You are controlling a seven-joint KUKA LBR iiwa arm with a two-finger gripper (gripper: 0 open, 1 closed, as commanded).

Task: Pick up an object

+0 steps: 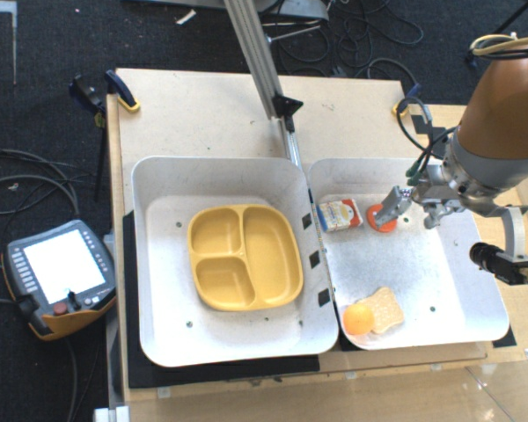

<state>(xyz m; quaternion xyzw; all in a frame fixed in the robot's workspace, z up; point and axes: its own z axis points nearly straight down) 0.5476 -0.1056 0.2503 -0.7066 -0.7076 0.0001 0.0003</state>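
Two bins: left bin [158, 236], right bin [458, 297], side by side on the bench.
Left bin: yellow divided tray [245, 257], lying flat near the middle.
Right bin: small carton [338, 214] at the far left corner, red item [385, 222] just beside it, orange ball [358, 318] touching a tan sponge [385, 309] at the near edge.
My pincer [394, 206]: low over the red item; can't tell if it's released or clenched.
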